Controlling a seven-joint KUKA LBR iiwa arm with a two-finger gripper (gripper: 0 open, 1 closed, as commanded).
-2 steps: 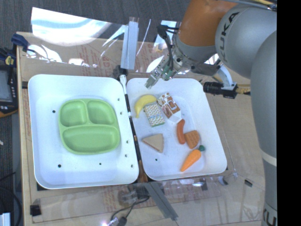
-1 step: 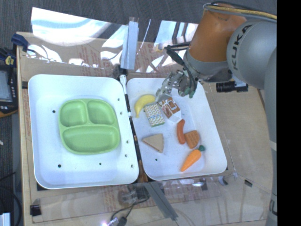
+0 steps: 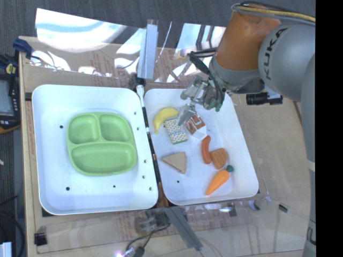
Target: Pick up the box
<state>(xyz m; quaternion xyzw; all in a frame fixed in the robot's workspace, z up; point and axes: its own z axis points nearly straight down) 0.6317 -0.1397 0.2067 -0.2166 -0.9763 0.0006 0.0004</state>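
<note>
While the gripper (image 3: 188, 113) hangs over the right bin (image 3: 242, 143), whether its jaws stand open or shut cannot be told.
Box: the box (image 3: 176, 131) lies just below-left of the jaws.
Right bin: banana (image 3: 163, 117), brown-and-white block (image 3: 196, 125), sausage (image 3: 206, 150), carrot (image 3: 218, 181), bread wedge (image 3: 176, 162).
Left bin: the left bin (image 3: 48, 159) holds a green divided plate (image 3: 102, 143).

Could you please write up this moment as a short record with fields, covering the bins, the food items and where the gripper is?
left bin: holds a green divided plate
right bin: holds a banana, patterned box, small brown-and-white item, sausage, toast-coloured piece, tan wedge, carrot
gripper: low over the right bin, tips between the box and the brown-and-white item
box status: lying in the bin, not lifted
</note>
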